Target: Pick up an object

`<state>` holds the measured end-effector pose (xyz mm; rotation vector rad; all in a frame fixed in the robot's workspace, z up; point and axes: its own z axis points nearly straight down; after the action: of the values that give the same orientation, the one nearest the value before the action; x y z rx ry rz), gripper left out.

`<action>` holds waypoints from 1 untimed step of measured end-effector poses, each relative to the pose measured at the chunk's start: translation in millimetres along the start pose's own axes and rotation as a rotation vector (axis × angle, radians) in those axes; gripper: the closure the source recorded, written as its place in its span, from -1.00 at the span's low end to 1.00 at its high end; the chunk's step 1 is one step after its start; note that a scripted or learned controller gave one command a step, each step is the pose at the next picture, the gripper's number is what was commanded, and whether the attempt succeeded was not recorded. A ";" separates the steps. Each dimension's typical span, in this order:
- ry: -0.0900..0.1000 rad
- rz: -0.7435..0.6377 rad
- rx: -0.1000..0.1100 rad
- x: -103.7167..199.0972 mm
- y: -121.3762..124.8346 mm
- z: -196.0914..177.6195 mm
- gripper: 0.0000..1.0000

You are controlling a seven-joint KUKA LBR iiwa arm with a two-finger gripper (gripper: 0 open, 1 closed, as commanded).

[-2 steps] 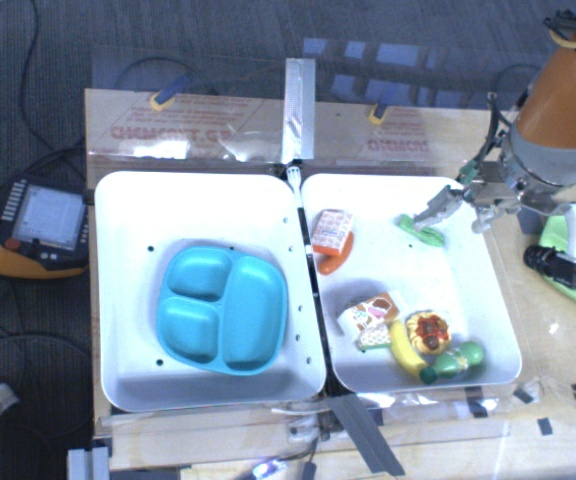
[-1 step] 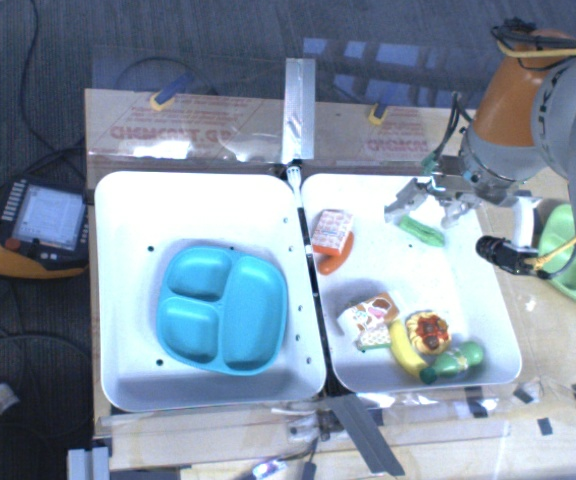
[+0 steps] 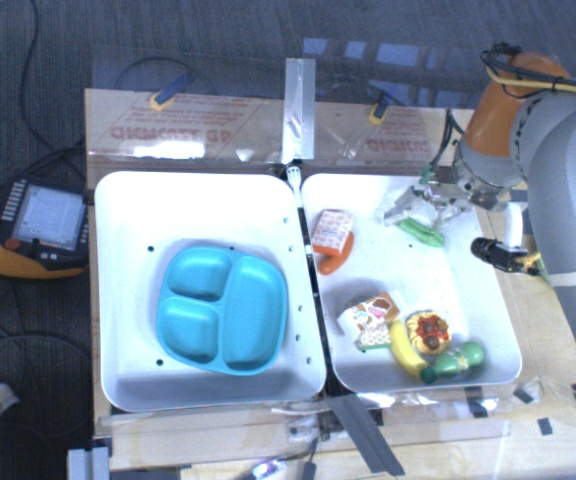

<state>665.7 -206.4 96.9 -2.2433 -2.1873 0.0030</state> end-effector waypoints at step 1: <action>-0.008 -0.003 -0.004 -0.7 1.4 -10.5 1.00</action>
<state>667.1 -207.2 107.4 -2.2461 -2.1963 0.0083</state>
